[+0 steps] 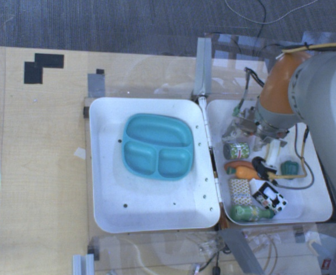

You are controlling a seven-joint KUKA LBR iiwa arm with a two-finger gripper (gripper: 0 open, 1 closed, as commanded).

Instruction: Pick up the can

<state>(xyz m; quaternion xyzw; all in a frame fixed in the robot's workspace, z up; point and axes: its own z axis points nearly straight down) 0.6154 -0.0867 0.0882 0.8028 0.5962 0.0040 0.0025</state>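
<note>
Camera view: my gripper sits low in the right bin, just above the green can; its state I cannot tell.

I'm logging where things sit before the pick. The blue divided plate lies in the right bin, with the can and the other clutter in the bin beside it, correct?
Not quite: the camera view shows the blue divided plate in the left bin. The can and the other clutter lie in the bin beside it, the right bin.
</note>
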